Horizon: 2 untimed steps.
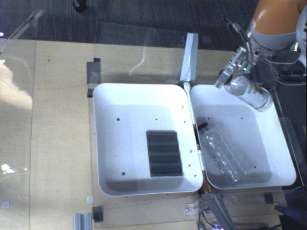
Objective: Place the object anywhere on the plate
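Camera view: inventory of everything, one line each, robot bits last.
bins: 2, white, side by side on the bench
plate: 1, black, ridged, flat in the left bin, toward its near right
bottle: 1, clear plastic with dark cap, lying in the right bin by its left wall
cup: 1, clear, tilted at the right bin's far right corner, below the gripper
bench: 1, tan wood
arm: 1, orange band, top right
gripper: 1, over the right bin's far edge

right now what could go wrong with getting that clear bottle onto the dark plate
The clear bottle lies tight against the right bin wall, leaving little finger room, and it may roll. Its transparency makes it easy to misjudge. The gripper sits at the bin's far corner, and the dark plate lies across the divider.
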Motion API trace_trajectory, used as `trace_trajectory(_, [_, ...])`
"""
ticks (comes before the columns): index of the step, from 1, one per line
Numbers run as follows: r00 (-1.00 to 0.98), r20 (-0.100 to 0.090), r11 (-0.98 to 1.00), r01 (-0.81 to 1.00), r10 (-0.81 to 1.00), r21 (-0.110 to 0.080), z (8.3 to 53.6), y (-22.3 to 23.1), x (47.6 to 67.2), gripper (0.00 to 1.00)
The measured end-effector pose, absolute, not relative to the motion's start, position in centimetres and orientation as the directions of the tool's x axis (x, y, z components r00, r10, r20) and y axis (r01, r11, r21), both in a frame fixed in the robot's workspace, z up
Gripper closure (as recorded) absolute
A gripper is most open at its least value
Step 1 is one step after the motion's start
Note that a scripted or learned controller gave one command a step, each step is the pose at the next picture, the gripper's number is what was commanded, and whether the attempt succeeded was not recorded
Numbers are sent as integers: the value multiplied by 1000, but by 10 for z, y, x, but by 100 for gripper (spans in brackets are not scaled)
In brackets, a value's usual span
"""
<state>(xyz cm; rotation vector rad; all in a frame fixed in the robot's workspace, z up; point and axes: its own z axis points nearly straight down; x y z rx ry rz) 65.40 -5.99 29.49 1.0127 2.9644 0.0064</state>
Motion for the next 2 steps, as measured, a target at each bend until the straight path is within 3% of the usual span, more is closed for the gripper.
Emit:
trace_trajectory(1, [-874,-8,874,485,485,5,288,-87,664,100])
trace_trajectory(2, [-974,-9,974,225,225,9,222,-145,641,100])
